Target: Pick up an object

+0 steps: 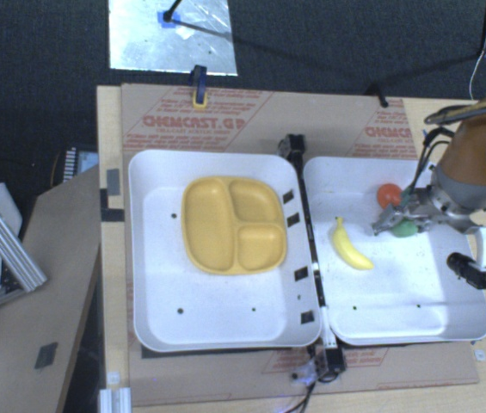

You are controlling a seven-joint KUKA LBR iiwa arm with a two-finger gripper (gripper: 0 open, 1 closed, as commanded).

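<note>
We see the grey arm (pixel 483 157) reaching in from the right, its orange band at the top and the wrist bent down and leftward. The gripper (pixel 395 223) sits low, its metal tip pointing left.

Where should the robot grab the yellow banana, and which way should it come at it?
Probably at the middle of the banana, coming straight down. It lies flat on the floor of the right bin, curved, with clear floor along both long sides, so fingers could close across its narrow width. The gripper is over by the green thing and the orange ball.
</note>
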